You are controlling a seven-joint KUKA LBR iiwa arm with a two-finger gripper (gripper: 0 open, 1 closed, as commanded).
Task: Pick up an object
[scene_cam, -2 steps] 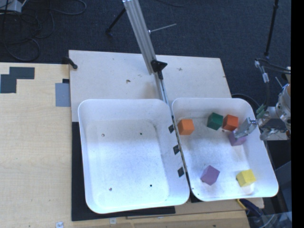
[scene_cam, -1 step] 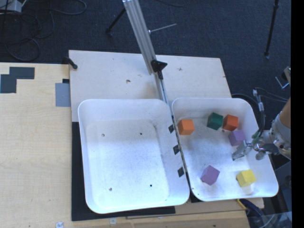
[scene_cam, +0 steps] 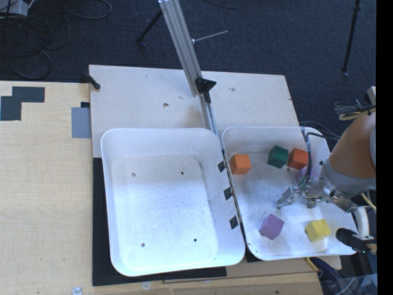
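Over the right bin [scene_cam: 258, 134] the gripper [scene_cam: 293, 195] is held low, with its metal fingers spread apart and nothing seen between them. No object is lifted yet, so the picking is judged as not done; the choice of a cube and the closing on it are left. Below the jaws, a little to the left, a purple cube [scene_cam: 271, 226] is lying, and below to the right a yellow cube [scene_cam: 317, 230]. Above the jaws a green cube [scene_cam: 278, 157] and a red-orange cube [scene_cam: 298, 158] are placed side by side, and an orange cube [scene_cam: 241, 163] is found further left. All cubes are resting on the bin floor.
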